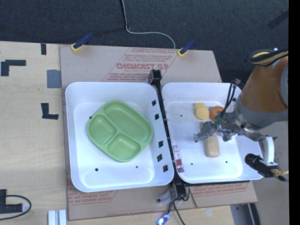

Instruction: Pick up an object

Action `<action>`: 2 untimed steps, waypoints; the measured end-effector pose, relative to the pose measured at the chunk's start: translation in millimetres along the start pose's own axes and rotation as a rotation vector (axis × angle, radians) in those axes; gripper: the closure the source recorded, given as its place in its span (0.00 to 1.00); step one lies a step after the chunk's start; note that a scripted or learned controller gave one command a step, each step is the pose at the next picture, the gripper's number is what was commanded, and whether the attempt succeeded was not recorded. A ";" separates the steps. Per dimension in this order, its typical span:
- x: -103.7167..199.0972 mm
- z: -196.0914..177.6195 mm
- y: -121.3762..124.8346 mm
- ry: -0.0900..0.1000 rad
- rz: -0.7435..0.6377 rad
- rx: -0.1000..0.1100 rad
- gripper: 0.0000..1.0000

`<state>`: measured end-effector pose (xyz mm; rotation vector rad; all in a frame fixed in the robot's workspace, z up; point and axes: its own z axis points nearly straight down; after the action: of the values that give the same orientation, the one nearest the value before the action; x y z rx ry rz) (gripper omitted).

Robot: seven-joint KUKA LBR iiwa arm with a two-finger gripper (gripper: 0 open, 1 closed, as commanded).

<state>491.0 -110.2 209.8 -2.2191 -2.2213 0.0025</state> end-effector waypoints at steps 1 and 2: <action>-43.2 131.7 59.5 -0.003 0.001 -0.003 0.00; -42.1 114.5 59.7 -0.002 0.000 -0.004 1.00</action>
<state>550.4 -152.2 95.2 -2.2220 -2.2248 0.0008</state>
